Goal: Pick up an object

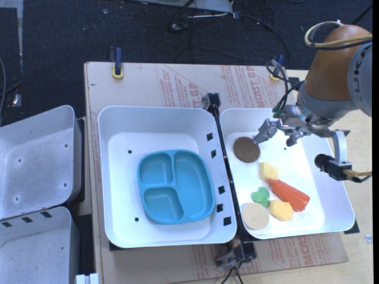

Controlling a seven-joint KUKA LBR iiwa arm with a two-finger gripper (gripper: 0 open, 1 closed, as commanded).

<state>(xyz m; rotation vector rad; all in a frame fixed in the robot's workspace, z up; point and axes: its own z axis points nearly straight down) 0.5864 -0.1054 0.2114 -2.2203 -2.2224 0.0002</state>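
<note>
Nothing picked up yet. The gripper (278, 134) hangs over the far part of the right bin (334, 215), fingers apart, grasping nothing. Brown cookie (246, 149) lies just left of it & looks closest. Grab + lift are left.

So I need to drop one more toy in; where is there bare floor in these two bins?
Right bin: bare strip along its right wall, beside the orange carrot. Its near-left part is crowded with food pieces; the pincer hangs at the far end. Left bin: bare margins around the blue tray.
</note>
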